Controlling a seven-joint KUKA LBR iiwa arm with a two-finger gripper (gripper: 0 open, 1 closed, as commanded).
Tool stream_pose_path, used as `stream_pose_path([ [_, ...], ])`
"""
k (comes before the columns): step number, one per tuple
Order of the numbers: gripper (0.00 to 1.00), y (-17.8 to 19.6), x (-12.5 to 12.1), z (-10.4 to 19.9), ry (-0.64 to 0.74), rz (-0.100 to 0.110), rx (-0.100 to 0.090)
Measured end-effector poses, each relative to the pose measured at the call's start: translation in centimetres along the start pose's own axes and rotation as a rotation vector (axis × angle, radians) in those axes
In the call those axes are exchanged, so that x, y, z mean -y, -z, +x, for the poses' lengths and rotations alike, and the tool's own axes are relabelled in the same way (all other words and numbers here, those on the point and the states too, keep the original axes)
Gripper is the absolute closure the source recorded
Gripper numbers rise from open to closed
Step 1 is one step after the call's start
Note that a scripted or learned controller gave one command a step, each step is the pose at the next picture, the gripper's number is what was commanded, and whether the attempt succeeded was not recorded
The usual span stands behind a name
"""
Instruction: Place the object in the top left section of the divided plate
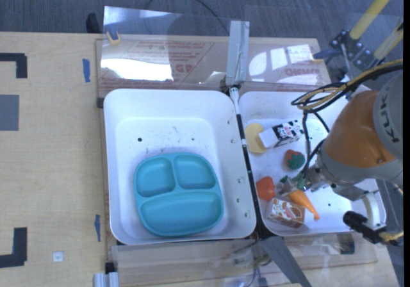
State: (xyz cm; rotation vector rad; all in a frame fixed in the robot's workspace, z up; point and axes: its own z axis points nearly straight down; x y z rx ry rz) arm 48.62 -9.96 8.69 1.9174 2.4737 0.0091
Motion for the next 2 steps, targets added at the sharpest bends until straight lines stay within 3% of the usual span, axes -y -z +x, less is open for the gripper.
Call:
stream_pose_path([
  [2,1.00,0.02,0.22,-0.38,0.153,0.001,0.001],
])
